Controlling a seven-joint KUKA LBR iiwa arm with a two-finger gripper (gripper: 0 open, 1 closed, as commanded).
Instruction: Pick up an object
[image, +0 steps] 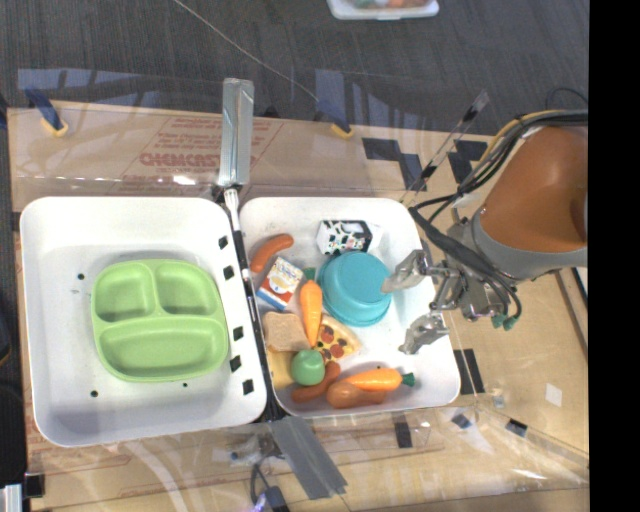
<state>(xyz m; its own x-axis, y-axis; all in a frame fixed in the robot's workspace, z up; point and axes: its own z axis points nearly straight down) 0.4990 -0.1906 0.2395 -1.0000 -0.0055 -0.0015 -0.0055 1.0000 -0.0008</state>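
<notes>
The arm is extended from the right over the right bin (430, 385), the orange band (535, 190) held above the wrist. The gripper (414, 298) is positioned just right of the teal bowl (356, 287), fingers spread apart with nothing between them. One fingertip (404, 272) lies at the bowl's right rim; contact cannot be determined. The bowl is located centrally in the bin, with the carrot (312, 308) touching its left side.

This is a robotics lab rather than a home. Two white bins (60, 250) sit taped to a cardboard-covered table (120, 150), toy food (320, 330) fills one, and loose cables (450, 160) trail from an industrial arm (530, 200).
</notes>
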